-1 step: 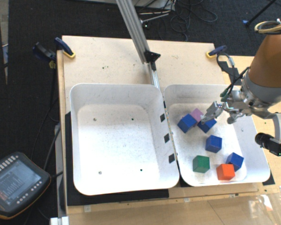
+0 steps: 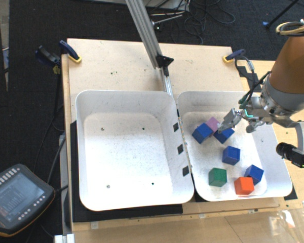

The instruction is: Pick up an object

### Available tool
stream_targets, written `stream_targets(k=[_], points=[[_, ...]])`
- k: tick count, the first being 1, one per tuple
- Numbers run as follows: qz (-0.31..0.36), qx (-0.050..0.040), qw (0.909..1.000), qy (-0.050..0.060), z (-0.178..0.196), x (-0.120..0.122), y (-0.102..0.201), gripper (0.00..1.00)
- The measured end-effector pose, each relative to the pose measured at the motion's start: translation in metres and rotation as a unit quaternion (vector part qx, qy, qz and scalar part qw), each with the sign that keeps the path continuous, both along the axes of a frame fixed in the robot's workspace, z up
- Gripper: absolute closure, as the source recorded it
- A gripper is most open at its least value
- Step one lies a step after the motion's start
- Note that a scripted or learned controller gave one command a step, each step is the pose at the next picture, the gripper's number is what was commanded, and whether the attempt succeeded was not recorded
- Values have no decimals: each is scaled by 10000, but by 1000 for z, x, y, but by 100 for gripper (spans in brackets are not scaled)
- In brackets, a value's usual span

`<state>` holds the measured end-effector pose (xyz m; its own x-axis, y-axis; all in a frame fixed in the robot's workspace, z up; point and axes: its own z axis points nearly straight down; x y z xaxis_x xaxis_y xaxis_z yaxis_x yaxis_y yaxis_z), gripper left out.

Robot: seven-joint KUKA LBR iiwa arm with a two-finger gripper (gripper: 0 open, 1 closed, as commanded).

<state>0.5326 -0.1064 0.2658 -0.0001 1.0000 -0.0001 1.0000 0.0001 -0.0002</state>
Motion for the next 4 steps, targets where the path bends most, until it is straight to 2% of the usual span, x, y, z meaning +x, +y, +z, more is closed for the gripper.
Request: stream_targets(k=[1, 2, 3, 4], points=[[-3, 4, 10000, 34, -64, -1, 2, 0], [-8, 5, 10000, 26, -112, -11, 3, 0], [-1, -11, 10000, -60, -143, -7, 2, 0], [-2, -2, 10000, -20, -137, -9, 3, 100]])
